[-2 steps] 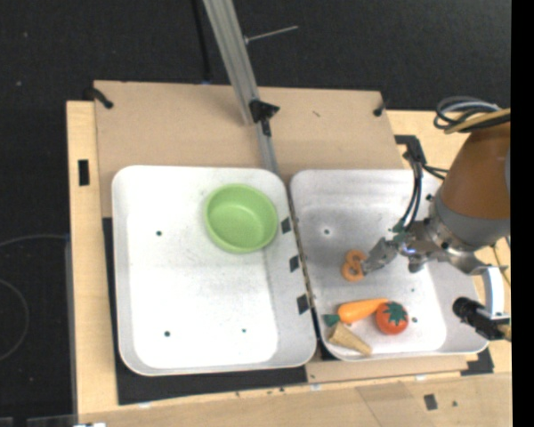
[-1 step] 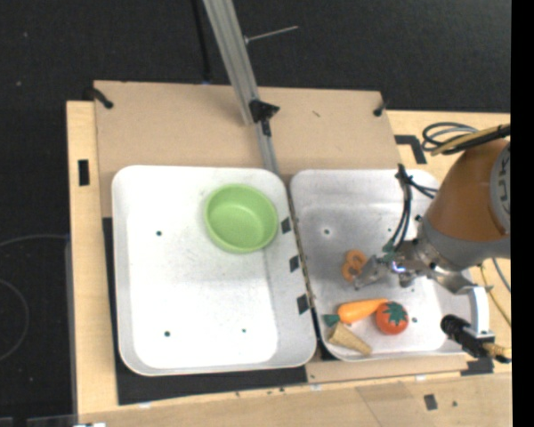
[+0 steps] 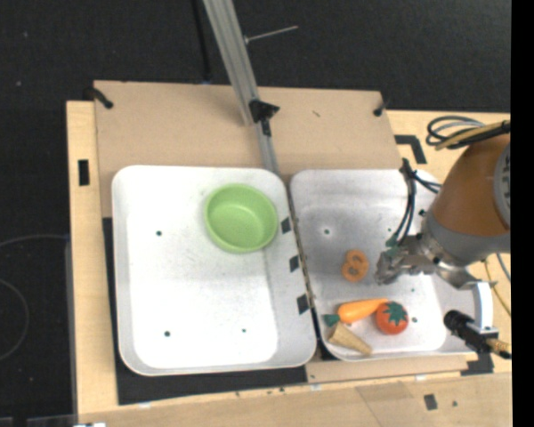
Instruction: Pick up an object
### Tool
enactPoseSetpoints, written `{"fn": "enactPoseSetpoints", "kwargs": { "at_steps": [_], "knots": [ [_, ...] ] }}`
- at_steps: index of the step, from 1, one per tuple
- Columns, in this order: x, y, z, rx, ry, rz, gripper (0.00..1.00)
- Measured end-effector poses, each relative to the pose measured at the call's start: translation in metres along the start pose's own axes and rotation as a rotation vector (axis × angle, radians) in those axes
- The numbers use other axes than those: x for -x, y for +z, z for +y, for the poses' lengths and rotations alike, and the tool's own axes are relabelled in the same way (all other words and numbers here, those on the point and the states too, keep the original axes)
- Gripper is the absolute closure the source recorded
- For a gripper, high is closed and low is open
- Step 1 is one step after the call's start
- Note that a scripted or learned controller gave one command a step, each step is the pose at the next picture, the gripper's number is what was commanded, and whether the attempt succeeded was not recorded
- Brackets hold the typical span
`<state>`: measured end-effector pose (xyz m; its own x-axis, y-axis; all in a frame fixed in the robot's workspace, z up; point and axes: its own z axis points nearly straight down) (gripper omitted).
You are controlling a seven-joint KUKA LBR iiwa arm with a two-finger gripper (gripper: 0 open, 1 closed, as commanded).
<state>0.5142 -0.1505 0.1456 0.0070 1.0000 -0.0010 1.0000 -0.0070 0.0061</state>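
Grey robot arm with an orange band reaching in from the right, wrist angled down and leftward, its hand lowered at the right side of the scene.

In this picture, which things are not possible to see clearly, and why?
- End effector, camera view: small and dark; whether it is open or shut cannot be told.
- Orange pretzel-like piece: too small to identify surely.
- Tan wedge near the right bin's front rim: blurred, its kind is unclear.
- Arm: cut off by the right edge.
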Motion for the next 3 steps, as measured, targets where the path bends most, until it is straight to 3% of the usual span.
{"fn": "enactPoseSetpoints", "kwargs": {
  "at_steps": [3],
  "knots": [
    [-0.001, -0.145, 0.012, 0.001, -0.012, -0.001, 1.0]
  ]
}}
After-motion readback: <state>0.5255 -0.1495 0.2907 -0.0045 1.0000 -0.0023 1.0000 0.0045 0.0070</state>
